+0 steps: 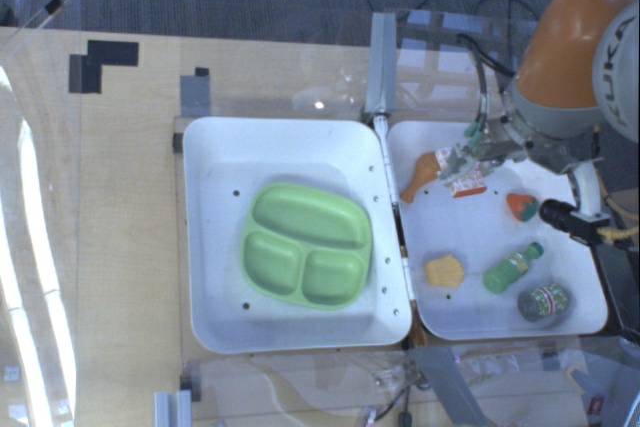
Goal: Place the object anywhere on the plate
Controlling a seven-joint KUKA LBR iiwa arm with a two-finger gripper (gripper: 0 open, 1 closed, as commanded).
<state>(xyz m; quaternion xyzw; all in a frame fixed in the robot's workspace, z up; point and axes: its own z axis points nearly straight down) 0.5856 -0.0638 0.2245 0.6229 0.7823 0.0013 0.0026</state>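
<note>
A green plate [305,244] with three compartments lies in the left white bin [215,215]. My gripper [466,158] hangs low over the upper left part of the right bin [585,315]. Right beside it, to its left, lies a brown chicken drumstick [420,175], and just under it a small red and white packet [470,186]. The gripper's metal tip overlaps the drumstick's thick end, and I cannot see whether anything is held.
The right bin also holds an orange and green carrot-like toy [520,206], a yellow cracker-like piece [444,270], a green bottle [512,267] and a small can [543,301]. A ridge [392,215] separates the bins. Black cables loop behind the bench.
</note>
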